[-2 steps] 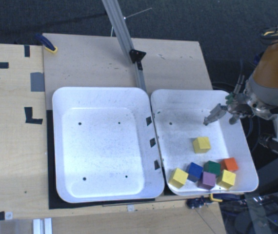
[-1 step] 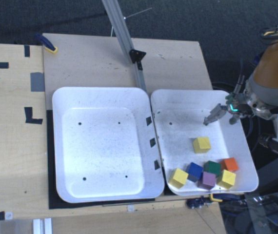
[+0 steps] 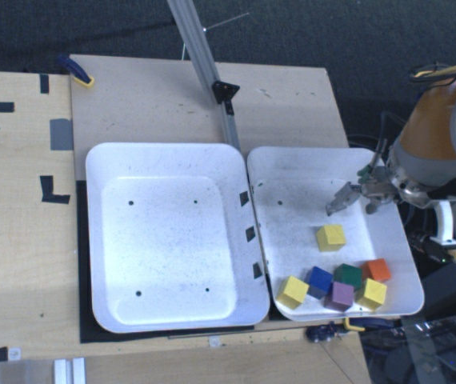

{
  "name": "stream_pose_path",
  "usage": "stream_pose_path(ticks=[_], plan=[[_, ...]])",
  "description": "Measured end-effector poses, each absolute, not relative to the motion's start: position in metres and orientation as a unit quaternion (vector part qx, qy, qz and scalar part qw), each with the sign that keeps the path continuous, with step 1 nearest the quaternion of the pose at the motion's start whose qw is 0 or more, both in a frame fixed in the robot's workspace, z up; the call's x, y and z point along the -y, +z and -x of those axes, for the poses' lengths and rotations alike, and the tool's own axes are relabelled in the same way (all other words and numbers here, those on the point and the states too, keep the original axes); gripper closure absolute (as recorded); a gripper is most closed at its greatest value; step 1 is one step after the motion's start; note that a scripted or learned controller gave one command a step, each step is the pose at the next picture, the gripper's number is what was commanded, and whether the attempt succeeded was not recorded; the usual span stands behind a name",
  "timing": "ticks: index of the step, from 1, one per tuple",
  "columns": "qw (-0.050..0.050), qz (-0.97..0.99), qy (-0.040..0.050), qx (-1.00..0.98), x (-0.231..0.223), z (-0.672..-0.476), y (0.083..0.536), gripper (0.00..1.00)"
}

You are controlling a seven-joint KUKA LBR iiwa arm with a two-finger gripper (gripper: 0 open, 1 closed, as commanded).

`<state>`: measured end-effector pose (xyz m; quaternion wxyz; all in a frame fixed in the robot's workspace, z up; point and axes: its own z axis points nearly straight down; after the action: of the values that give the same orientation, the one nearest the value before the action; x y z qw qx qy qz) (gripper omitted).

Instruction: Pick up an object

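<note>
My fingers open above yellow block; could miss it or nudge it toward bin wall.

My arm enters from the right edge of the frame, at mid-height. Orange band sits at upper right, grey wrist section just below it. From there I reach leftward and slightly down. My gripper lies right of frame centre, its grey fingers pointing left and down. Nothing visible between them. Whether they stand apart or closed, I cannot make out from this angle.
</note>
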<state>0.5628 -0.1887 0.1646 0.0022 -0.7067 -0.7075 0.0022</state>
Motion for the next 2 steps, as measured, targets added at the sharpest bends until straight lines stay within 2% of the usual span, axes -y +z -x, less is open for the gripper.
stream_pose_path(ticks=[1, 2], plan=[[0.003, 0.707, 0.002, 0.708, 0.183, -0.553, 0.114, 0.0], [0.001, 0.707, 0.0006, 0.707, 0.182, -0.553, 0.091, 0.0]])
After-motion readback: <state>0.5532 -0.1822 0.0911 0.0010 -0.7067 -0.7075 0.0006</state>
